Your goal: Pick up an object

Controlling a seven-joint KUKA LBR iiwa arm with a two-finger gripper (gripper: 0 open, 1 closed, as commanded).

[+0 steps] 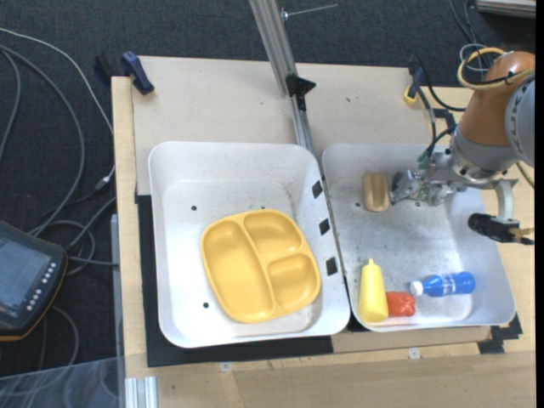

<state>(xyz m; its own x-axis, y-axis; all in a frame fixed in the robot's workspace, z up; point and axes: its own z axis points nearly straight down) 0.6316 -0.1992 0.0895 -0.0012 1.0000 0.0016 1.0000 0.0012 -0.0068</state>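
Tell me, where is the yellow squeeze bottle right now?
The yellow squeeze bottle stands in the right white bin, near its front left corner, just left of a small red object.

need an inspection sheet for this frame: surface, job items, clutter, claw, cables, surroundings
surface: bench bearing left bin and right bin.
job's things: yellow divided plate in left bin; tan block, yellow bottle, red object, blue bottle in right bin.
clutter: nothing seen.
claw: claw beside tan block; finger state unclear.
cables: cables on floor at left.
surroundings: tablet left; metal pole above.
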